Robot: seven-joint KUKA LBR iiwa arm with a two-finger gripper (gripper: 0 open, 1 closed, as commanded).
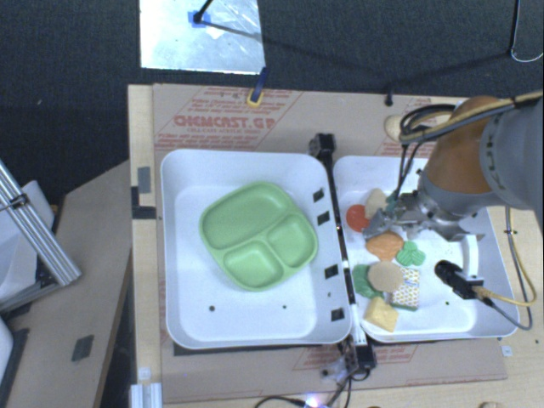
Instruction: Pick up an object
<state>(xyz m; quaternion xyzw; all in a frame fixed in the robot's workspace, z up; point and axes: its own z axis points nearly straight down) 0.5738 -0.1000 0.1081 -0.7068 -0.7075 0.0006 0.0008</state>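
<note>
Orange food piece (384, 245) lies at the hand's (387, 222) six o'clock, crowded by red (356, 218), green (412, 254) and tan (384, 276) pieces; hand's state unclear.

A pale green divided plate (258, 235) lies in a white bin (183, 228). The other white bin (489, 308) holds red (356, 218), orange (385, 246), green (412, 254) and yellow (382, 314) toy foods.

Grey arm (510, 155), seemingly orange-banded

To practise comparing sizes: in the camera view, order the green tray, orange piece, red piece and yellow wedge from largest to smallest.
1. green tray
2. orange piece
3. yellow wedge, close to the orange piece, so unsure
4. red piece, partly hidden
</note>
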